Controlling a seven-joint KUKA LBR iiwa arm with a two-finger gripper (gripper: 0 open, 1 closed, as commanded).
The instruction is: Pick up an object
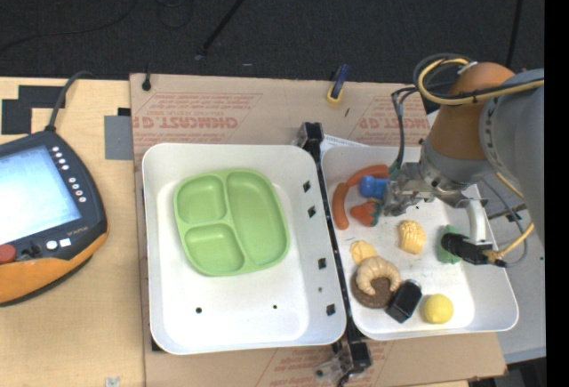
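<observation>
At the bottom of the frame, nearest the camera, a black block [404,300] and a yellow ball [436,309] lay close together by the lower rim of the right bin [484,298]. Just above and left of them sat a brown ring-shaped pastry [375,279], touching the block, with a small yellow piece [362,250] above it and a corn cob [411,237] to the right of that.

The gripper [390,204] stood low over the upper left part of the same bin, the arm coming in from the right edge of the frame. Whether it was spread or pressed together could not be told, and nothing could be seen held in it.

The likeliest targets lay to its left. A blue piece [373,187] was just beside it, up and to the left, and a red piece [364,213] just beside it, down and to the left; whether the gripper touched either was unclear. Behind them a long orange piece [342,201] curved from the upper right down to the lower left, its long axis close to the bin's left wall. The corn cob was near too, down and to the right. A short shift to the left looked enough to bring the gripper over the blue or the red piece.

The left bin [233,310] held a green divided plate [204,198], well apart from the gripper.
</observation>
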